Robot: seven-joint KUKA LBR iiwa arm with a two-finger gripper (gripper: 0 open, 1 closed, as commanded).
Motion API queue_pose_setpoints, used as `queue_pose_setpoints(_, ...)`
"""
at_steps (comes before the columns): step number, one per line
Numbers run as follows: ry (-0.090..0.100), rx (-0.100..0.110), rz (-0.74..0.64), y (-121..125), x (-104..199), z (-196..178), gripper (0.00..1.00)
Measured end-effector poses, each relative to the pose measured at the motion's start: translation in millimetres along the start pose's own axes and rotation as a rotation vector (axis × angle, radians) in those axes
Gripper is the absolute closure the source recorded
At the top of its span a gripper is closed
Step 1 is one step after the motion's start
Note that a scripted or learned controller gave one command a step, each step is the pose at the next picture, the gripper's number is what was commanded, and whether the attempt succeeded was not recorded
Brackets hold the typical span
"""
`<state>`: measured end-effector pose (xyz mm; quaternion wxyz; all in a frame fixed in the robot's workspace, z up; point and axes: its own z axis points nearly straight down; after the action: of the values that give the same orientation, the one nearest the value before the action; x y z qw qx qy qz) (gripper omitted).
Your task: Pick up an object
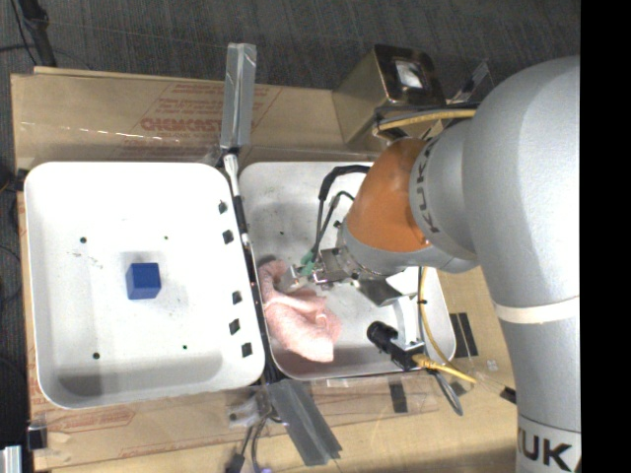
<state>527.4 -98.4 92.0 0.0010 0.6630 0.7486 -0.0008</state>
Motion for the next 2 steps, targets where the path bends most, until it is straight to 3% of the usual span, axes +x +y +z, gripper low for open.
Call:
queue_pose_setpoints(1,-0.001,0.001,-0.005,0.4,0.4,-9.5,1.0)
queue_pose_setpoints(2,-0.002,0.0,-0.005,0.4,-0.1,-9.7,0.0)
